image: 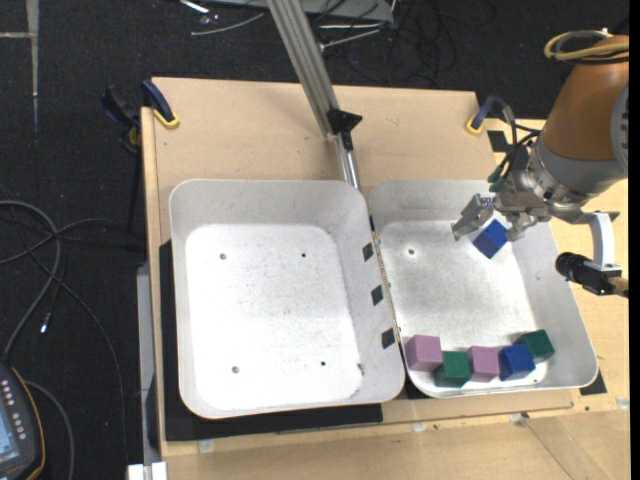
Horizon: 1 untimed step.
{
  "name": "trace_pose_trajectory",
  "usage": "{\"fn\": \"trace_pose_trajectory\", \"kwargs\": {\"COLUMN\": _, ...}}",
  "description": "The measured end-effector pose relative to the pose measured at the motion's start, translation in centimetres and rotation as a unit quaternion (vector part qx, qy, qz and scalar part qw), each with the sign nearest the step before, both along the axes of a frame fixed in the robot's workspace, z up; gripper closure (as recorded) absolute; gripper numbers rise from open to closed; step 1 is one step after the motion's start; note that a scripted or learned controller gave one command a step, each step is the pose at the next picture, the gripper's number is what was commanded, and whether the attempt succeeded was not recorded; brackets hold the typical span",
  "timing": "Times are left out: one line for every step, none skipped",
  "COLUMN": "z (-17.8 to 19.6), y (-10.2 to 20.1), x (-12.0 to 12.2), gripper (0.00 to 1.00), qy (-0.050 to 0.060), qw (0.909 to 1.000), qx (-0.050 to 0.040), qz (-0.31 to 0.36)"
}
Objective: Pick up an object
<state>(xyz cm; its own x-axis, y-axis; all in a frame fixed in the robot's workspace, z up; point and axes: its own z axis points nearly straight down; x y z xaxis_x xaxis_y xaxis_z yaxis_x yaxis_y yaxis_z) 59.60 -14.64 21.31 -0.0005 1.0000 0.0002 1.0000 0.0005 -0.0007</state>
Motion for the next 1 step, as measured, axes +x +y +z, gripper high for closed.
{"fn": "trace_pose_trajectory", "kwargs": {"z": -9.81, "y": -6.25, "x": 5.00, "gripper": 0.00, "qy": -0.004, "qw": 1.0000, "qx": -0.0031, "qz": -0.001}}
